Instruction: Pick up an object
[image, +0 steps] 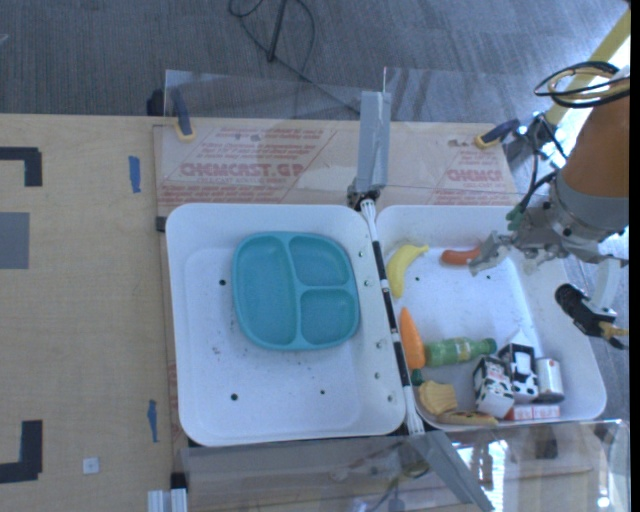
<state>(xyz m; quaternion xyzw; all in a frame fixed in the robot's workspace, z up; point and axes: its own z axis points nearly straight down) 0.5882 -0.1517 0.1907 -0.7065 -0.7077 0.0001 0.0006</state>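
Observation:
The right bin (560, 345) holds a yellow banana (403, 265) at its far left and a small red-orange sausage (456, 256) beside it. An orange carrot (411, 340) lies along the left wall, with a green bottle (458, 350) next to it. At the near edge sit a tan food piece (437, 398), a cow-patterned carton (493, 385), a black-and-white item (522, 365), a silver can (548, 378) and a flat red-and-white pack (535, 410). My gripper (492, 250) hangs over the bin's far part, just right of the sausage. Nothing shows held in it.
The left bin (200, 350) carries a teal divided plate (296, 290) in its far half. A metal divider (385, 300) separates the two bins. Cardboard (250, 165) and a grey upright post (372, 140) stand behind them. The arm comes in from the right edge.

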